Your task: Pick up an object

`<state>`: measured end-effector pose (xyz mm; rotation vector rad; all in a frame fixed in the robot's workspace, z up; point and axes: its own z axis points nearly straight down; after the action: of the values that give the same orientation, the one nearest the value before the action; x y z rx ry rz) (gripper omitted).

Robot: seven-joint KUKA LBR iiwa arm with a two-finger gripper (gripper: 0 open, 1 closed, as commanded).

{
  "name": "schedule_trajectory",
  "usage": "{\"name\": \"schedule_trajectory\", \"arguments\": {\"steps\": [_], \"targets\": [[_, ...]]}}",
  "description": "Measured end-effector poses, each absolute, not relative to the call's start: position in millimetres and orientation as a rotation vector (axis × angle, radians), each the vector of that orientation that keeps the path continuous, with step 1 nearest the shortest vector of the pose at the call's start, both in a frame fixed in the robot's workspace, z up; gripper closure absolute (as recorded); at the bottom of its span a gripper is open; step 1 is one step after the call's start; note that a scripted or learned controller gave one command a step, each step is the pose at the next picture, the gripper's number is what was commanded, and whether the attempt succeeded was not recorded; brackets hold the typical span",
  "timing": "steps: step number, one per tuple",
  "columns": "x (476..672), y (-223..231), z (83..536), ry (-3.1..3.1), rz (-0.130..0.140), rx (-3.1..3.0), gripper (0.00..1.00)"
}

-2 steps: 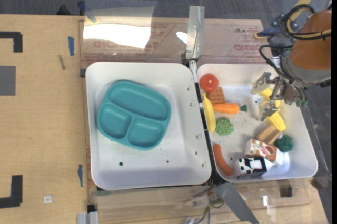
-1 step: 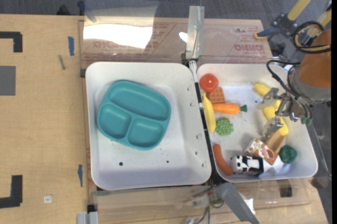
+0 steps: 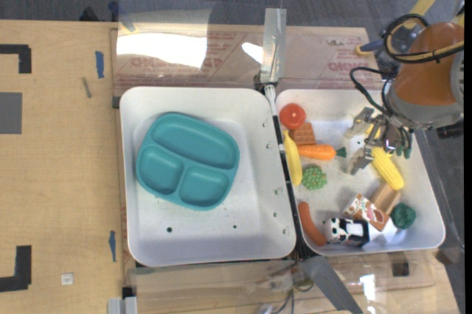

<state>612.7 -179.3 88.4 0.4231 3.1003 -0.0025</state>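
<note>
The wooden bench (image 3: 51,180) is seen spanning the view, with two white bins set side by side on it. The left bin (image 3: 243,231) is occupied by a teal divided plate (image 3: 188,160), lying flat near its middle. The right bin (image 3: 428,217) is filled with toy food. The arm (image 3: 424,73) is seen entering from the right, orange band uppermost, over the upper right part of the right bin. The gripper (image 3: 366,143) is pointed down and to the left into that bin; the fingers appear slightly apart, and nothing is seen clamped between them. A corn cob (image 3: 388,168) is lying just beside the gripper, on its lower right. A banana (image 3: 292,158) is laid along the bin's left wall. A sausage (image 3: 310,225) is placed at the lower left, near the front wall. A carrot (image 3: 317,152) is set just right of the banana, well left of the fingers. A black-and-white cow figure (image 3: 346,231) is found at the front wall, with a small carton (image 3: 366,211) just above it. A waffle piece (image 3: 302,134) is sitting under a red tomato (image 3: 293,114). A green sprig (image 3: 403,215) is seen at the lower right, and a green cluster (image 3: 314,178) below the carrot.
</note>
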Motion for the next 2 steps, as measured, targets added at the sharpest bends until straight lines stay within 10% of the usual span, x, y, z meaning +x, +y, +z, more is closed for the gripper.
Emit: {"name": "schedule_trajectory", "arguments": {"steps": [1, 2], "targets": [[616.5, -179, 103, 3.086, -0.003, 0.420, 1.00], [612.7, -122, 211, 3.102, 0.001, 0.360, 1.00]]}}
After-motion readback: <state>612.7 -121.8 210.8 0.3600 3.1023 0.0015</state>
